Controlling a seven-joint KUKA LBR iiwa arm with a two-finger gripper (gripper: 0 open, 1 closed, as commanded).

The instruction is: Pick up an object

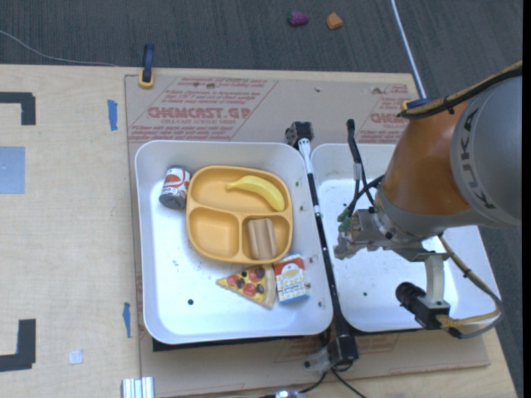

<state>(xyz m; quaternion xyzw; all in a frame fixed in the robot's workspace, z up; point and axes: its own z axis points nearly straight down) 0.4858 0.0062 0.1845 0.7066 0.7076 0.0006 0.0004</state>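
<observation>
Bench: wooden worktop bearing two white bins.
Arm [448, 164]: hanging over the right bin [473, 322]; grip state cannot be told.
Left bin [158, 305]: carrying a yellow plate [217, 230] centrally.
Banana [257, 191]: lying in the plate's far section; probably light, slippery; taking it mid-curve.

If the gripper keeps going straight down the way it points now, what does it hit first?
Most likely the bare floor of the right-hand shallow white bin. The gripper hangs under the grey and orange arm, and nothing shows beneath it, though its height is hard to judge.
</observation>
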